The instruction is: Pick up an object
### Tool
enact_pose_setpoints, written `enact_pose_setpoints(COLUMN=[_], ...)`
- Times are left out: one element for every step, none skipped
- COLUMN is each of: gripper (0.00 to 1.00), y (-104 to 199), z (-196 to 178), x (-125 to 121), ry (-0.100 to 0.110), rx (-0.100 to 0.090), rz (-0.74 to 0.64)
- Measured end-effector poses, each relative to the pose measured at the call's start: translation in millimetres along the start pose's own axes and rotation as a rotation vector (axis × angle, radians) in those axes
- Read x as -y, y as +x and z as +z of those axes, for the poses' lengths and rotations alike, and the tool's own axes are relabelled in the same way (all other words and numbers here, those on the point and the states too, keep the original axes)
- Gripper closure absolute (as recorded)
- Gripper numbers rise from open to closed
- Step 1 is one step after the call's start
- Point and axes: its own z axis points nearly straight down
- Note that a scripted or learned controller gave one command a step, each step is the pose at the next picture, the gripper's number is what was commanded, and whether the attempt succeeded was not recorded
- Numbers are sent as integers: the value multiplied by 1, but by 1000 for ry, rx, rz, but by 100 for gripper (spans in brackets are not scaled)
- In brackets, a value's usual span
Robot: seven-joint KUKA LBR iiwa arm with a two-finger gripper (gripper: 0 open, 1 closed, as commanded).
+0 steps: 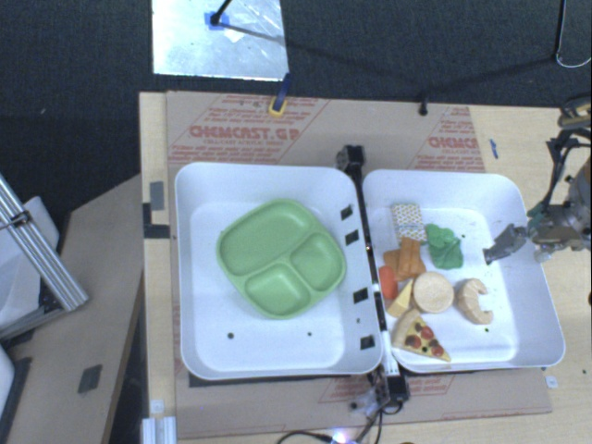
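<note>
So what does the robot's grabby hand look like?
The gripper is dark grey metal, with thin fingers that narrow toward the tips. Behind it sits a chunkier grey block, and thin dark cables loop up above it at the picture's right edge. It's a bit blurry, so I can't make out any markings.

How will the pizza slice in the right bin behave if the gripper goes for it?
The pizza slice lies flat and thin, so it probably gives little edge to pinch. It looks like a rigid toy, likely light and prone to sliding on the smooth right bin. Its flat wedge shape shouldn't roll.
</note>
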Motion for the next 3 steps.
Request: enact_pose_setpoints(gripper=[0,0,0], y=[0,0,2], z=[-6,56,119], x=[-2,2,4], ry=[-11,-6,-6], rx=[3,1,0], rz=[-3,-1,-1])
